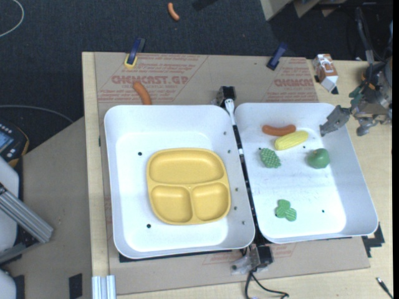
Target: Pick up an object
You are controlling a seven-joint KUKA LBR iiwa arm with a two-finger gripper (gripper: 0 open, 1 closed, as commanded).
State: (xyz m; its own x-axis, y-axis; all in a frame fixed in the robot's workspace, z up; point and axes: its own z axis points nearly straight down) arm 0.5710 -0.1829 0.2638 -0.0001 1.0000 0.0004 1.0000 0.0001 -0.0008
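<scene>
At rt bin (349,192) edge, end effector (346,120) hovering, partly cut off; finger state unclear; lying nearby: bumpy corn (291,140), smooth sausage (278,129).

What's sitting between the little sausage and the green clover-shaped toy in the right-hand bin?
In the camera view, a green bumpy toy lies between the sausage and the clover-shaped toy, nearer the sausage; below it is bare bin floor.

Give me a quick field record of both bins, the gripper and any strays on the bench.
left bin: yellow three-compartment tray
right bin: toy hot dog, toy corn cob, dark green knobbly toy, round green toy, green clover-shaped toy
gripper: over the right bin's upper right edge, holding nothing visible
strays: orange sausage toy on the board behind the left bin
</scene>
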